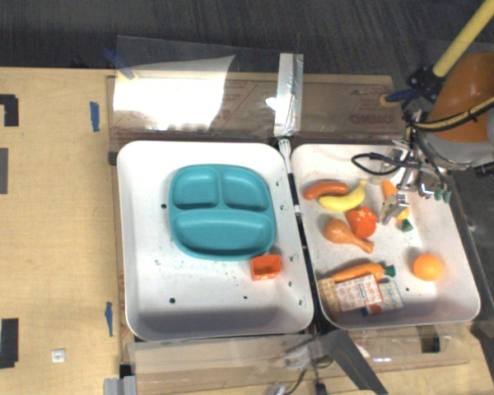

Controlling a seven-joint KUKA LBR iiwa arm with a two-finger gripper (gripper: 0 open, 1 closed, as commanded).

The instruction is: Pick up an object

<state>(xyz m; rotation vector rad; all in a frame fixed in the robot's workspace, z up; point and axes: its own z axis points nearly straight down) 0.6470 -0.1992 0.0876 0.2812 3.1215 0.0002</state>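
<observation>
Camera view gives us two glossy white bins: the left bin (148,303) holds a smooth teal three-part tray (222,208) and a small orange block (266,267) near it. In the right bin (461,303) we see a curved banana (346,200), a sausage (324,189), a red pepper (363,220), a drumstick (346,234), a carrot (358,271), a printed packet (364,295) and a round orange (427,267). The metal gripper (398,206) hangs over that bin's upper part, by the pepper; whether it is released or clenched we cannot tell.
</observation>
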